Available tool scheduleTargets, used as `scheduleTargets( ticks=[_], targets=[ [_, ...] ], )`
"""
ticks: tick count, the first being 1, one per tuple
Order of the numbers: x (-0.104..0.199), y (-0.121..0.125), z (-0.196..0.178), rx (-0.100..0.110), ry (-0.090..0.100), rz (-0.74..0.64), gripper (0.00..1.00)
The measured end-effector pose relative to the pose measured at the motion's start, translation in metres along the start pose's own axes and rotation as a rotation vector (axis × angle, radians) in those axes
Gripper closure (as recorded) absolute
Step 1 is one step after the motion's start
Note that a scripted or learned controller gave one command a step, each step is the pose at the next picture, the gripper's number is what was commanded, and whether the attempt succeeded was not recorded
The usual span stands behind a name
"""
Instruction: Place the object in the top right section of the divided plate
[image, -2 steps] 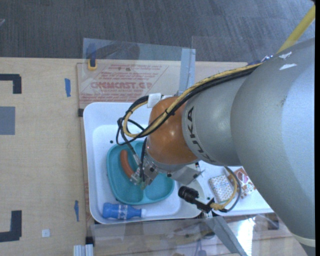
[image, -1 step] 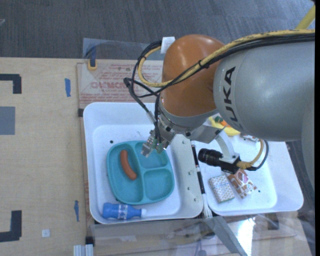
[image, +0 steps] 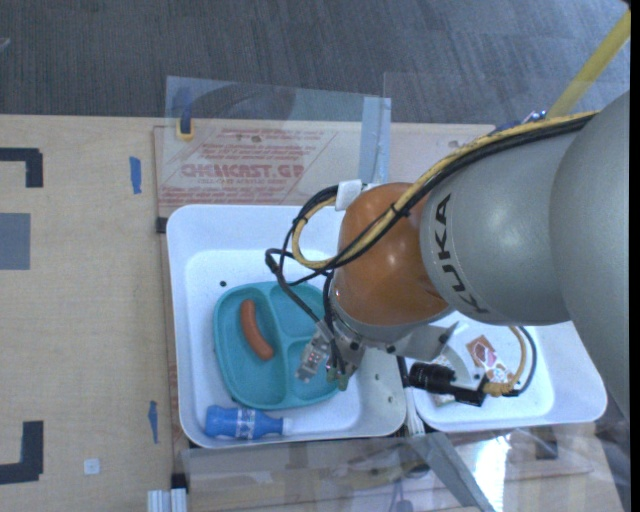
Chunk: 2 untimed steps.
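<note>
Sausage (image: 256, 329) lies in left section of teal divided plate (image: 232, 350), plate sitting in left white bin (image: 190, 280). Hand (image: 322, 362) hangs low over plate's right side, next to divider; whether open or shut, cannot tell. Blue bottle (image: 243, 423) lies in bin just below plate. Judgement: which section counts as top right unclear; placement likely unfinished.

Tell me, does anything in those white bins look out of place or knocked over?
One thing: a blue and white bottle lies on its side along the left white bin's front edge, beside the teal divided plate. An orange sausage-shaped piece lies neatly in the plate's left section. Nothing looks spilled.
</note>
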<state>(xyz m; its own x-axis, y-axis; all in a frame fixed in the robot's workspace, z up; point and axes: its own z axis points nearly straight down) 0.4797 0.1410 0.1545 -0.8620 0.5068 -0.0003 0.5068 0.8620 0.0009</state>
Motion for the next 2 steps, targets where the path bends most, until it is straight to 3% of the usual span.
scheduleTargets(
  ticks=[1, 2],
  targets=[
    [-0.044, 0.031, -0.064, -0.002, -0.003, -0.003, 1.00],
    [-0.017, -0.028, 0.054, -0.002, -0.002, -0.017, 1.00]
  ],
)
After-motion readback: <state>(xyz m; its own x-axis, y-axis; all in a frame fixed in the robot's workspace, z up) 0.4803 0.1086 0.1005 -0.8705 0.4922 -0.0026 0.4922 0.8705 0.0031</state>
